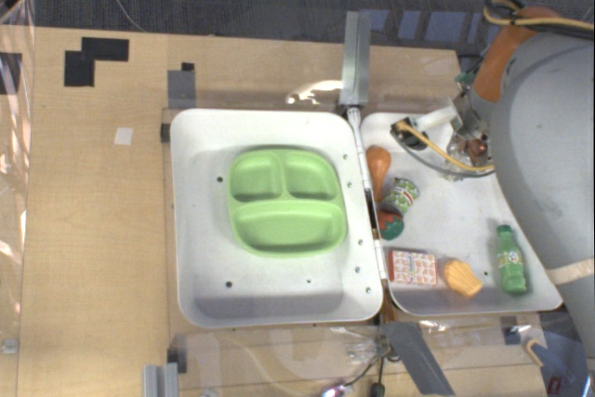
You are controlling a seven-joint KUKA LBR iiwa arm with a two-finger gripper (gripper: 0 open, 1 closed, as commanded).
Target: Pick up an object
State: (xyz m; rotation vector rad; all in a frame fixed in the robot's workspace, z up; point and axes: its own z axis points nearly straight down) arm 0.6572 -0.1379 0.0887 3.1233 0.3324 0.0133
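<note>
While nothing is yet lifted, the loose goods are all lying in the right bin [446, 218], which is probably why the arm [548, 172] is reaching there rather than toward the left one. Nearest the camera, a pink box [413, 268] is lying flat, with a yellow lump [462, 278] just beside it and a green bottle [509, 259] lying on its side near the arm's bulk. Further in, a red and green piece [389, 223] is sitting against the wall that the bins share, a small can [402, 194] is tilting just beyond it, and an orange piece [377, 165] is resting past that, close to the same wall. Any of these could be serving as the object to pick. Farthest back, the arm's head is hanging over the bin's far corner, away from the near row and closest to the orange piece and the can; the jaws are showing too dimly among cables there, so I cannot tell whether they are open or closed, and nothing is visibly gripped. In the left bin [186, 200], a green tray [284, 200] is lying flat and alone, apart from the work, and both bins are sitting side by side on the bench [93, 246].
</note>
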